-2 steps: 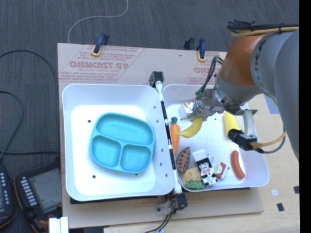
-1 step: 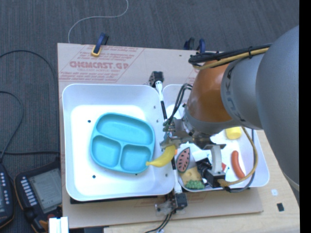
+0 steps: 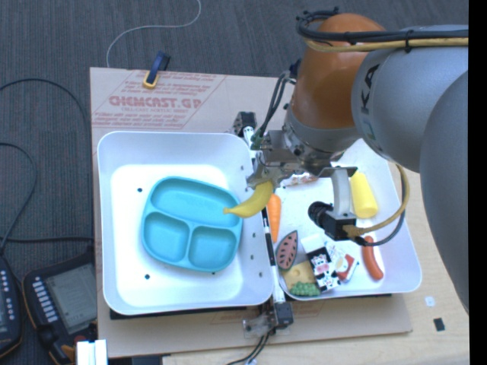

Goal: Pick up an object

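A yellow banana (image 3: pixel 249 202) hangs over the wall between the two bins, its lower tip above the edge of the blue divided plate (image 3: pixel 190 224). My gripper (image 3: pixel 264 176) is shut on the banana's upper end, just above the divider. The arm's orange band and grey wrist hide the back part of the right bin (image 3: pixel 407 274).
The blue plate lies in the left bin (image 3: pixel 122 154). The right bin holds an orange carrot (image 3: pixel 275 217), a watermelon slice (image 3: pixel 287 249), a yellow corn cob (image 3: pixel 364 192), a red sausage (image 3: pixel 372 261), a cow-patterned carton (image 3: pixel 321 263) and green peas (image 3: pixel 303 287).
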Controlling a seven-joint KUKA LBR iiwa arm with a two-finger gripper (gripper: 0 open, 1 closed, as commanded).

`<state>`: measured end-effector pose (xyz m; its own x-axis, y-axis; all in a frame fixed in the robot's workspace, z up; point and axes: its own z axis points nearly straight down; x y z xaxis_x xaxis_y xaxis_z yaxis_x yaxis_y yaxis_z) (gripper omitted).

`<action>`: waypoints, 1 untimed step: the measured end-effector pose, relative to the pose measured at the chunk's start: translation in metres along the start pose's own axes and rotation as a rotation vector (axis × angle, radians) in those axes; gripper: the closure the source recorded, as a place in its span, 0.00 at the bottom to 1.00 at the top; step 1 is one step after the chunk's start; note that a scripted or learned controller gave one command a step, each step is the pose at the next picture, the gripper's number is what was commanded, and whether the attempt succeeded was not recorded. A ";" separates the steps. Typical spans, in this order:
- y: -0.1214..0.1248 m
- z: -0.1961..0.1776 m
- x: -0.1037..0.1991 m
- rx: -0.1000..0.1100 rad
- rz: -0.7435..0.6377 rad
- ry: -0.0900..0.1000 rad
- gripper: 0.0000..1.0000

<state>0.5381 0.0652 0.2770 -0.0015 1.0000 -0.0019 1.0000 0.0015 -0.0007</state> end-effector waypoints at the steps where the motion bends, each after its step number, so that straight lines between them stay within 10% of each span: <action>1: -0.049 0.013 0.036 0.003 -0.001 0.000 1.00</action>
